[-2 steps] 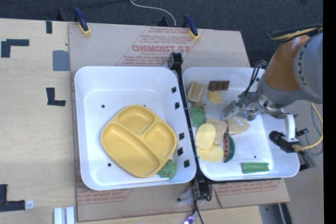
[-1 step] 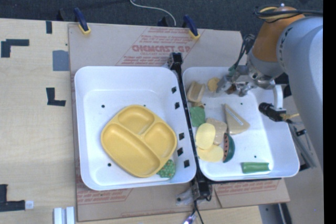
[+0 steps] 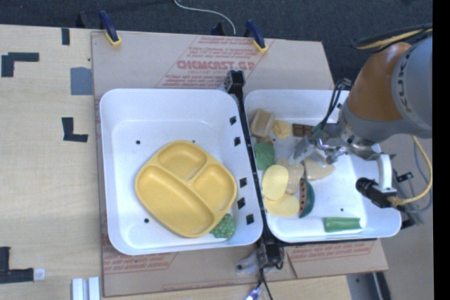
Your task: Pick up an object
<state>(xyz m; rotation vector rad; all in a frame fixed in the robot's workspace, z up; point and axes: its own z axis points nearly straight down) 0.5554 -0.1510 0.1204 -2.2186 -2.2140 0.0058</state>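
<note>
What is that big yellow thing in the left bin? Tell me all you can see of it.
The yellow tray looks like a plastic divided plate, rounded at the corners, with three shallow compartments split by raised ridges. It lies flat and face up, turned at a slant, on the floor of the left bin, toward its front. Nothing sits in its compartments. A small green leafy piece rests against its near right corner.

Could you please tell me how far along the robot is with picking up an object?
Done: the tool is down in the right white bin, among the pale food pieces. In hand: nothing visibly held. Left: grasping and lifting; the green block and yellow divided tray lie untouched.
</note>
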